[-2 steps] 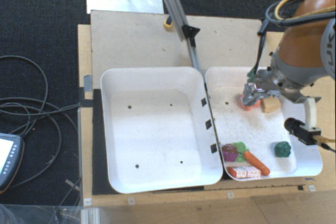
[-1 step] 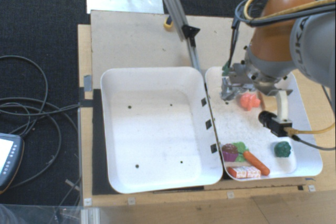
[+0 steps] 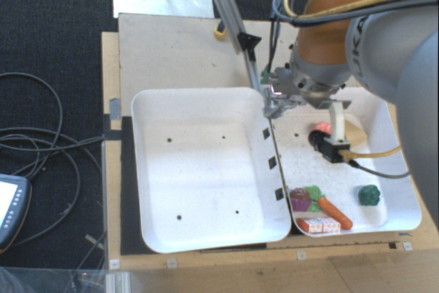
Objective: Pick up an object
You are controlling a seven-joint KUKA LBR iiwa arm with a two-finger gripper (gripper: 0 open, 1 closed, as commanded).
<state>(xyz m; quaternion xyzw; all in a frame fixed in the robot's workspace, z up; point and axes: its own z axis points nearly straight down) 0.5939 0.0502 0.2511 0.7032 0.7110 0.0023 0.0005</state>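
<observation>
Nearest the lens, the grey arm (image 3: pixel 401 44) sweeps in from the right, its orange band above the wrist, over the bench (image 3: pixel 171 51) and its two white trays: the left bin (image 3: pixel 199 175) and the right bin (image 3: pixel 302 158). The gripper (image 3: pixel 274 105) hangs at the right bin's far left corner, close against the rim the two bins share. Whether it is open or closed cannot be told from this angle, and nothing shows in its grasp, so the step in hand looks like the approach before a pick. The likeliest target is the pink object (image 3: pixel 321 128), lying on the bin floor just right of the gripper. It is small, rounded and possibly soft, though half hidden by the robot's own hardware. Reaching it would call for a short shift rightward, away from the rim, then a straight descent. Along the near wall lie a carrot (image 3: pixel 335 213), a green lump (image 3: pixel 369 195), a purple piece (image 3: pixel 300 200) and an orange-and-white box (image 3: pixel 319 224).
</observation>
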